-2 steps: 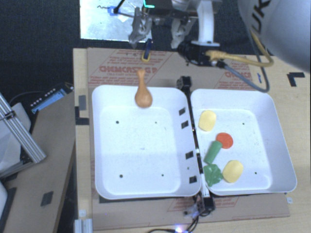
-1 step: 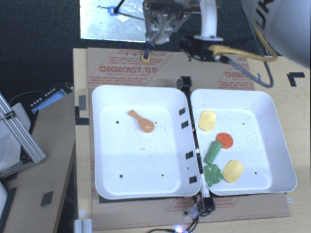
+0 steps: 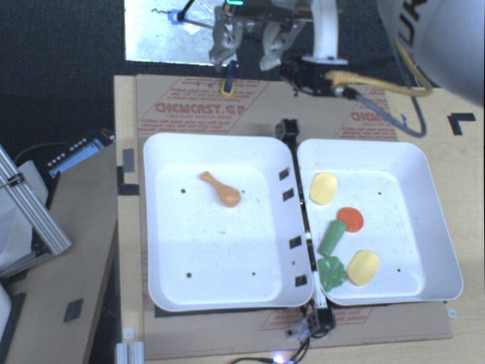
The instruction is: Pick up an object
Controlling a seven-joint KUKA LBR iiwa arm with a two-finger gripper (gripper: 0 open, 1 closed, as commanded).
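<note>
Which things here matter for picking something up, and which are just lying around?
For the job: gripper, orange spoon, upper yellow lump, lower yellow lump, red disc, green stick, green lump, left bin, right bin.
Lying about: cardboard sheet, shiny plate, grey box with blue stripe.

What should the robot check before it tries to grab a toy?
1. Fingers apart, nothing between them: ok on the gripper.
2. Toy to grab: ok, an orange toy lies in the left bin.
3. Room around it: ok, nothing touches it.
4. Gripper above a toy: not ok, it hangs past the bins' far edge.
5. Right bin toys apart: not ok, the green piece touches the red disc.
6. Gripper height: cannot tell.
</note>
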